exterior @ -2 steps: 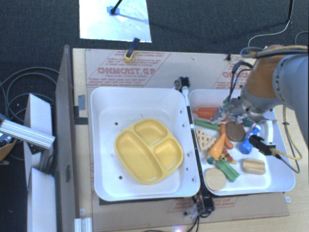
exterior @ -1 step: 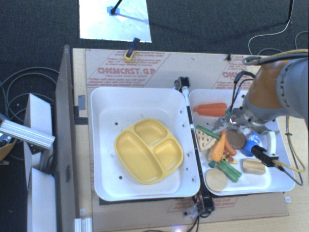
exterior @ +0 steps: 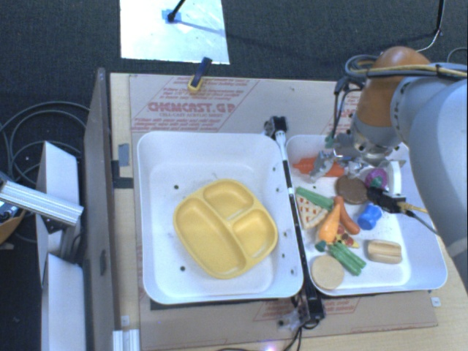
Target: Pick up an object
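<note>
My gripper (exterior: 341,161) hangs low over the back of the right bin (exterior: 424,276), under the orange wrist band. An orange toy piece (exterior: 307,164) lies just left of and partly beneath it. Close in front of the gripper sit a brown disc (exterior: 352,190) and a purple item (exterior: 377,175). Nearer the front lie a blue cylinder (exterior: 369,215), a carrot (exterior: 330,221), a pizza slice (exterior: 310,214), a green bean (exterior: 314,197), a bread loaf (exterior: 384,251) and a tan round disc (exterior: 327,273). I see nothing lifted off the bin floor.
The left bin (exterior: 157,196) holds a yellow divided plate (exterior: 225,227). A black divider rail (exterior: 289,189) runs between the bins. Green toy pieces (exterior: 345,257) lie by the tan disc. Cables and a white bracket sit off the bench at left.
</note>
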Controlling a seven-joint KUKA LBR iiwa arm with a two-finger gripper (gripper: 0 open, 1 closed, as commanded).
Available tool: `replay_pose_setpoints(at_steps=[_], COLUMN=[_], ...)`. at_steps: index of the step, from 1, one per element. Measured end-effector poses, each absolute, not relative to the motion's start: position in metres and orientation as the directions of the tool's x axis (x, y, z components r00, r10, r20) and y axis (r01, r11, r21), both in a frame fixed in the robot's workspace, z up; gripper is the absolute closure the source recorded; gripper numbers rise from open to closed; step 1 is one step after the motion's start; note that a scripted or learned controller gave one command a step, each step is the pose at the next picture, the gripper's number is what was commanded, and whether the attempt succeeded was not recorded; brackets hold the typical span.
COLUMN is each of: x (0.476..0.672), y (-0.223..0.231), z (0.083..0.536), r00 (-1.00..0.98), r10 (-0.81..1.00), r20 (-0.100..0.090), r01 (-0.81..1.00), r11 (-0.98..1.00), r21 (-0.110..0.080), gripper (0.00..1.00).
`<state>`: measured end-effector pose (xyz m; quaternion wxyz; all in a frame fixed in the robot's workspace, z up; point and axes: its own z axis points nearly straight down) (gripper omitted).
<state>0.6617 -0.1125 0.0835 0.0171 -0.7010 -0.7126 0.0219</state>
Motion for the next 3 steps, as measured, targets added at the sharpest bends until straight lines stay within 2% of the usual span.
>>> replay_pose_setpoints(at_steps=[1,2,3], x=[0.657,0.636,0.636], y=[-0.116,-0.086,-0.088], z=[0.092,0.245,0.238], r00=[-0.009,-0.006,-0.004], r10=[1.0,1.0,1.0], r20=[-0.006,0.0,-0.001], r01=[0.998,1.0,1.0], r11=[0.008,0.006,0.004], r21=[-0.062,0.01,0.003], gripper=[1.0,1.0,0.0])
